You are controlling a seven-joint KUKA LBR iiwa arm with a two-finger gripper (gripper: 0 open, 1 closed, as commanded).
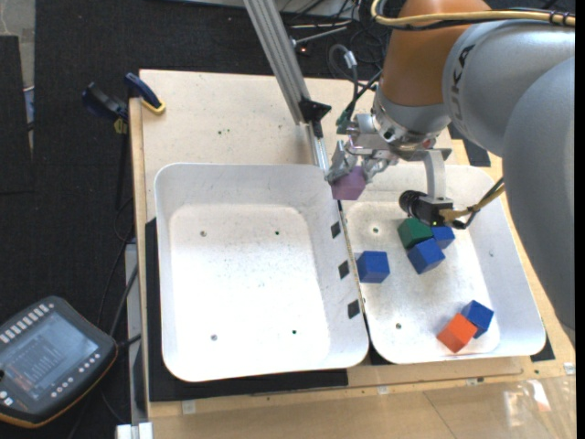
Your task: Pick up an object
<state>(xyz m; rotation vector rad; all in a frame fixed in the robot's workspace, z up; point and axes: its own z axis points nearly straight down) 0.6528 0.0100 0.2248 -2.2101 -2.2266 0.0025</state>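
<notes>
1. Bins: left bin (242,273) and right bin (512,327) sit side by side on the bench (228,117).
2. Blue, green and orange cubes (373,266) lie in the right bin.
3. My gripper (351,174) pinches a purple cube (348,187) above the bins' far shared edge.

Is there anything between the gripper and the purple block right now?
Nothing visible. The purple block sits directly under the gripper, right at its fingers, above the rim where the two bins meet. The other blocks lie lower in the right bin, off to the side.
</notes>
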